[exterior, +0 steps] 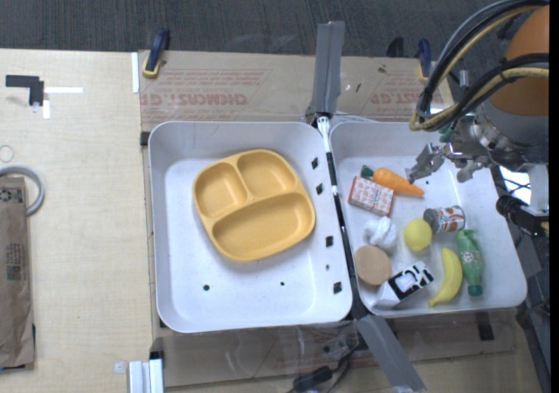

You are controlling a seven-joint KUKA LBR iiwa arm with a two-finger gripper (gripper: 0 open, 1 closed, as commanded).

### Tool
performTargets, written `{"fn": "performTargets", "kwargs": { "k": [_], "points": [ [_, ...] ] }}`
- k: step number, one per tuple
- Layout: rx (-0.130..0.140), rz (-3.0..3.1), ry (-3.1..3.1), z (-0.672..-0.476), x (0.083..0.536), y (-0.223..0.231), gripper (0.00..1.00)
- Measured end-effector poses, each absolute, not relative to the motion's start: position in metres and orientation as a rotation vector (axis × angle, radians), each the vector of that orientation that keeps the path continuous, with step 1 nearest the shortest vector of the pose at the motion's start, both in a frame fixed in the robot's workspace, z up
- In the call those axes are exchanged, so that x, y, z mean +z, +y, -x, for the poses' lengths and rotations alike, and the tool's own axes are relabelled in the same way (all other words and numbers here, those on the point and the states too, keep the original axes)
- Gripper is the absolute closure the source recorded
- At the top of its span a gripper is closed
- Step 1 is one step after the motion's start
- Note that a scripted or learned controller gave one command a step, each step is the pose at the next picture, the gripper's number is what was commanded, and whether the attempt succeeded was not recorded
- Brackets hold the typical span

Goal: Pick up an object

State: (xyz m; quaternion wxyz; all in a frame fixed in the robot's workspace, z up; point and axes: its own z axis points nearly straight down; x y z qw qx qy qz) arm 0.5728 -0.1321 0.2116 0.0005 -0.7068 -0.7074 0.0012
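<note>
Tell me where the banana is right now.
The banana lies in the right bin, near its front right corner, between the lemon and the green bottle.

plate (253, 204): yellow plastic, smooth, soft sheen
bins (175, 234): white plastic, smooth, lightly glossy
banana (449, 278): yellow plastic look, shiny
bottle (471, 262): green, glossy
carton (371, 196): printed card, matt
backing board (227, 87): brown corrugated cardboard, matt
bench (70, 147): pale wood look, matt
</note>
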Motion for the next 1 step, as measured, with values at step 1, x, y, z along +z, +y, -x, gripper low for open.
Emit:
{"fn": "performTargets", "kwargs": {
  "k": [1],
  "points": [
    [0.001,2.095,-2.343,-0.6052,0.1040,-0.1457,0.00]
  ]
}}
